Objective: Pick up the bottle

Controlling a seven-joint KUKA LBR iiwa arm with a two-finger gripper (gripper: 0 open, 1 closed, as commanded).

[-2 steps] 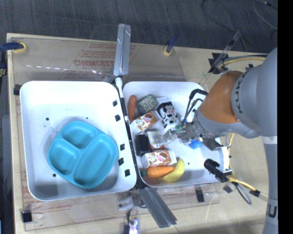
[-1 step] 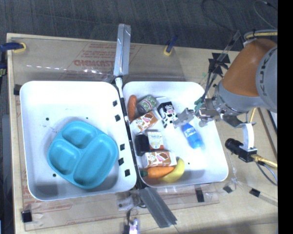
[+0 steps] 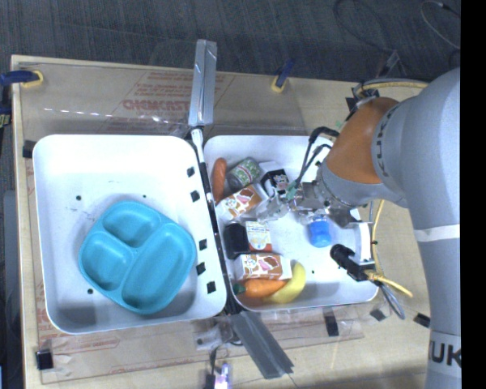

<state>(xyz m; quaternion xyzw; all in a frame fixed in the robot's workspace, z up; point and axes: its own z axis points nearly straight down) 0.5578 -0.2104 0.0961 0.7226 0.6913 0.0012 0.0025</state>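
Grey arm (image 3: 437,177) with orange band, nearest the lens, reaches in from the right over the right bin (image 3: 352,298). Claw (image 3: 296,197) sits low among the clutter; whether it is spread or pressed together cannot be told. Bottle, clear with a blue cap (image 3: 318,233), lies just beside the claw. Banana (image 3: 292,284) and carrot (image 3: 263,287) lie by the near wall. Left bin (image 3: 57,298) holds a blue divided plate (image 3: 138,254).

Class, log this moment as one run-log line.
arm: over right bin | end effector: low among items | bottle: lying in bin, not held | tray: left bin
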